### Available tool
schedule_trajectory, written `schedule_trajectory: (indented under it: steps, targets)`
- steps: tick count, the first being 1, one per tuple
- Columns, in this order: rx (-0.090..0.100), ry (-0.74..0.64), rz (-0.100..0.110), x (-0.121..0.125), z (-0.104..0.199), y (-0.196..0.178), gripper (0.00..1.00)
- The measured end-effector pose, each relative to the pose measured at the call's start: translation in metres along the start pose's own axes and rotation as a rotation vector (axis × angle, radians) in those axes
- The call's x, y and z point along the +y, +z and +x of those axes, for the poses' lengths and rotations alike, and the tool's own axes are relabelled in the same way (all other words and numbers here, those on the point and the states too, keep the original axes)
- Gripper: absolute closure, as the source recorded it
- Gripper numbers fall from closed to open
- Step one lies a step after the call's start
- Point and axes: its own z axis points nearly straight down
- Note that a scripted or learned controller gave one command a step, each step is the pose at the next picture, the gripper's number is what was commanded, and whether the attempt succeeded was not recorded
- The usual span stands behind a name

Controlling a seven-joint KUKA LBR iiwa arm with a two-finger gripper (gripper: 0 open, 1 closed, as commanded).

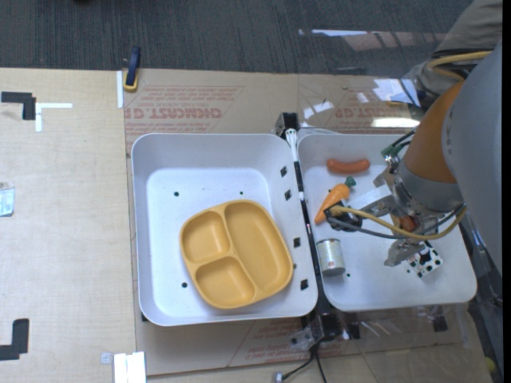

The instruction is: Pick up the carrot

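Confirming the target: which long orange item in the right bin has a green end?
The carrot, the lower, slanted one; the sausage above it is plain reddish-orange.

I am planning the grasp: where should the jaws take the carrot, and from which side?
Probably the carrot at its thick middle, from above, jaws across its width. It lies flat and slanted, its tip close to the bin wall, so a sideways approach looks cramped.
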Motion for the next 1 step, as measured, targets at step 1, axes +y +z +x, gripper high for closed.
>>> schedule_trajectory:
  steps: [1]
  targets:
    - [0.001, 0.036, -0.001, 0.0658, 0.0671, 0.0991, 0.0]
